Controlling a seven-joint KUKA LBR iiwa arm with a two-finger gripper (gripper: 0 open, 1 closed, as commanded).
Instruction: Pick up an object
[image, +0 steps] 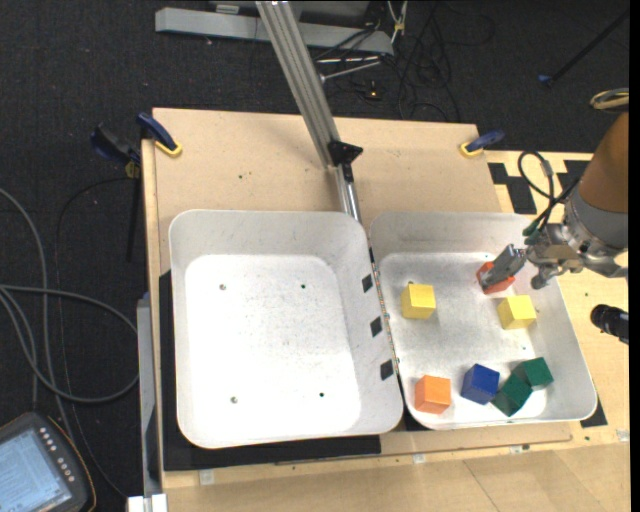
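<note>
I see the bench (300, 170) through one fixed camera set high above it, looking down at a slant. It stands far enough back to take in both white bins (270, 240), the bench edges and dark floor around.

The arm (608, 180) is cut off by the right edge, so just its wrist end shows. The claw (508, 268) is too small to make out. It partly covers a red object (494, 283). A screen (35, 468) is cropped at the bottom-left corner.
</note>
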